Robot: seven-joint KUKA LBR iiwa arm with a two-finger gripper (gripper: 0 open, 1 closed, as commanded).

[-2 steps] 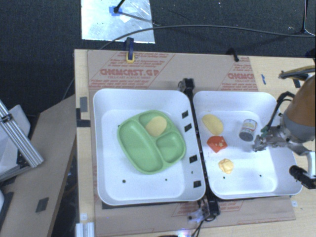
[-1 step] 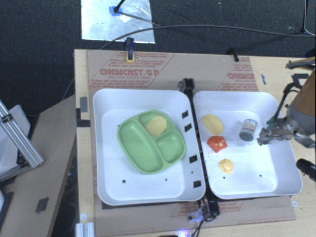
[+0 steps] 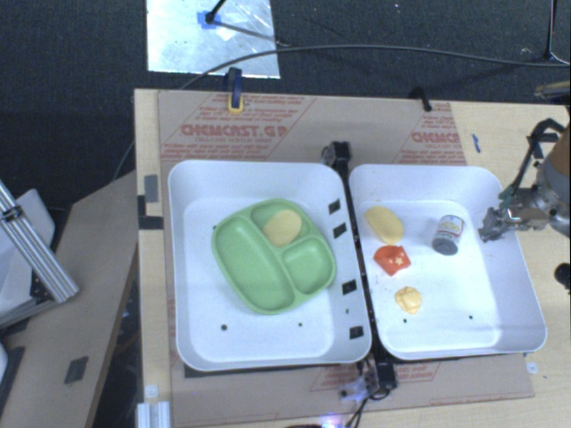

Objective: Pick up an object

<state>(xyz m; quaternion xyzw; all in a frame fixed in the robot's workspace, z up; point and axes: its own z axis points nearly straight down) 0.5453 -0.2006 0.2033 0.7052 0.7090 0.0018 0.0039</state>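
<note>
A: At the right edge your arm (image 3: 555,181) is cut off; you only get the wrist and the claw (image 3: 493,224). Fingers are a small dark blur, so I cannot tell whether the claw is released or clenched.

B: Touching anything?

A: Nothing visible between the tips. The claw sits over the right rim of the right bin (image 3: 513,279), apart from every object there.

B: Where are your pick targets?

A: Right bin: yellow oval piece (image 3: 385,223) upper left, red piece (image 3: 392,259) just below it, small yellow lump (image 3: 409,299) lower still, small grey can (image 3: 447,234) nearest the claw, label unreadable. Left bin (image 3: 192,266) holds the green divided plate (image 3: 268,257) with a yellow round piece (image 3: 283,227) in its top compartment.
</note>
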